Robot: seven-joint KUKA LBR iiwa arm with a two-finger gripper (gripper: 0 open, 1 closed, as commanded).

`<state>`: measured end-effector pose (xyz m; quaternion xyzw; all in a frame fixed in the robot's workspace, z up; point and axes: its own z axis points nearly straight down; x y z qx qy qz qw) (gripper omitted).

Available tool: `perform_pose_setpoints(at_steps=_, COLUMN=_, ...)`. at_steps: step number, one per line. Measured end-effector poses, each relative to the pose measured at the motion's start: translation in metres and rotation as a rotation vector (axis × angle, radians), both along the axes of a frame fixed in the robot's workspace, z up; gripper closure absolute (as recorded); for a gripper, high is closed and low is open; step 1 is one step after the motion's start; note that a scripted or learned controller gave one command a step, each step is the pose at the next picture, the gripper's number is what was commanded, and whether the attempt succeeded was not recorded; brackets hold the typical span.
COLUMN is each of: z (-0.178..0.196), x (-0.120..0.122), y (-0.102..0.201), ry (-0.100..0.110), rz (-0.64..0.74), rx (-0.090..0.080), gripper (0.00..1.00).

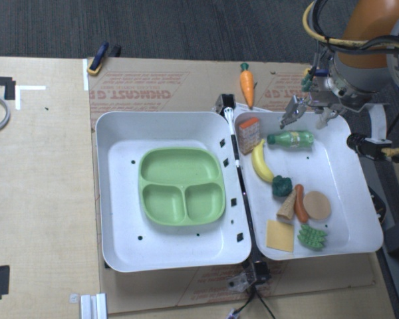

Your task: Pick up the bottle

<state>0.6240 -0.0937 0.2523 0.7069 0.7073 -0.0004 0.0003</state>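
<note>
The bottle (290, 139) is green with a yellowish label. It lies on its side near the far edge of the right bin (349, 178), cap pointing left. My gripper (307, 116) hangs just above and behind the bottle, over the bin's far rim. Its fingers (292, 115) are spread open with nothing between them. The orange band and grey wrist rise up to the right behind it.
Beside the bottle in the right bin are an orange carton (249, 133), a banana (261, 161), broccoli (282, 186), a cone, a sausage, a round bun (317, 205), a cheese slice (280, 236) and green beans. The left bin holds a green divided plate (183, 186). A carrot (247, 85) lies behind the bins.
</note>
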Motion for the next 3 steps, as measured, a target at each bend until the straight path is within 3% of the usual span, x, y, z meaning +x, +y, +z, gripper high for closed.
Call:
perform_pose_setpoints(at_steps=1, z=0.010, x=0.000, y=0.000, ry=-0.001, rz=0.001, rx=-0.001, gripper=1.00)
perform_pose_setpoints(at_steps=2, z=-0.015, x=-0.079, y=0.014, ry=0.001, rz=0.296, rx=0.001, gripper=1.00)
perform_pose_setpoints(at_steps=3, z=-0.011, x=-0.137, y=0.094, ry=0.002, rz=0.565, rx=0.001, gripper=1.00)
